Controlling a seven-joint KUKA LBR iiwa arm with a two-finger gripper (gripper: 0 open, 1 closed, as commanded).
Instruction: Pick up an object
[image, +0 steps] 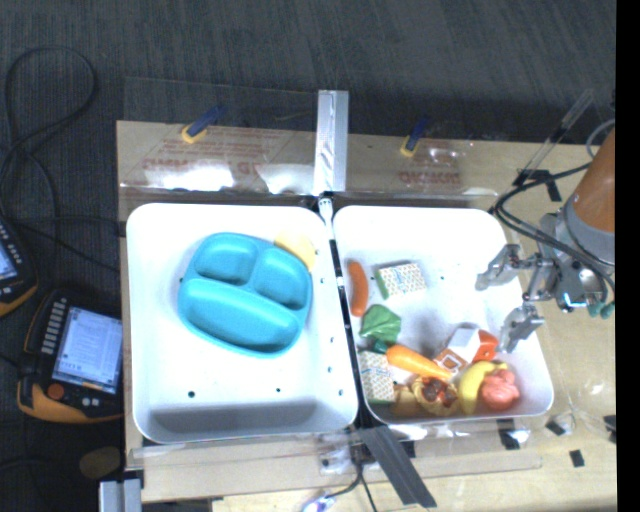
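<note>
Right bin (440, 222): white, shallow, right of centre in the frame; holds a crowd of small toy foods, mostly in its lower half.
Carrot (418, 362): orange, tapered, lying at a slant in the lower middle of the right bin, resting across other items.
Green item (380, 324): leafy or crumpled, just above the carrot's left end.
Sausage (356, 287): orange-red, slender, lying along the right bin's left wall.
Box (400, 279): small, printed, green and white, just right of the sausage in the upper part of the bin.
Banana (472, 385): yellow, curved, lower right of the bin, touching the red fruit (500, 388) beside it.
Carton (463, 345): small, white with red-orange, tilted, just above the banana.
Left bin (150, 300): white, left of centre; holds a blue tray (245, 291) with compartments, and a yellow piece (296, 248) at the tray's upper right edge.
Arm (603, 195): enters from the right edge of the frame, orange band visible near the upper right, wrist angled toward the right bin.
Gripper (509, 296): over the right bin's right edge; fingers spread apart, one upper, one lower, with nothing between them.
Contact: gripper sits apart from all items; the carton is nearest to its lower finger.
</note>
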